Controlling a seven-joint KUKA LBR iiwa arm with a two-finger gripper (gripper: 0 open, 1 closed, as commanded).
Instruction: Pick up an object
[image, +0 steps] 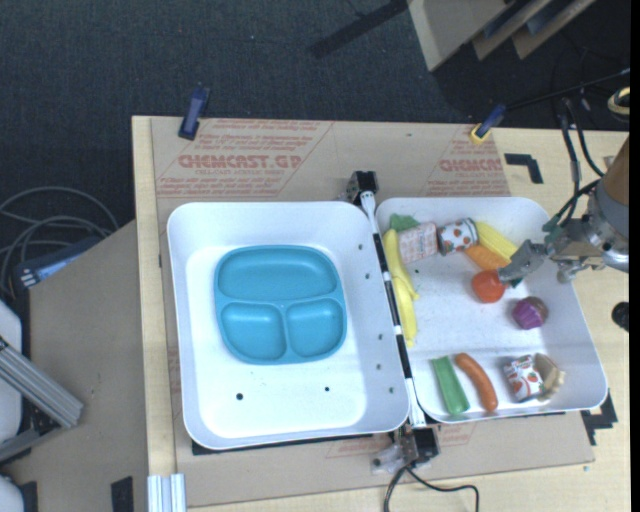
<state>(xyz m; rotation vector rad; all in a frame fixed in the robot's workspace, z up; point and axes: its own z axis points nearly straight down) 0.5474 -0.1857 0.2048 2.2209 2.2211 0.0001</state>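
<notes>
The right bin (580, 330) holds several toy foods. A red tomato (488, 287) lies near its middle, and a purple plum (529, 313) sits just right of it. An orange piece (486, 257) and a yellow corn cob (497, 240) lie above the tomato. My gripper (532, 260) hangs over the bin's upper right part, just right of the tomato and above the plum. Nothing is visibly held in it.
A yellow banana (401, 290) lies along the right bin's left wall, with a small can (437, 239) at the top. A green pod (449, 386), a sausage (477, 381) and another can (527, 377) lie along the front. The left bin (190, 300) bears a blue divided plate (280, 303).
</notes>
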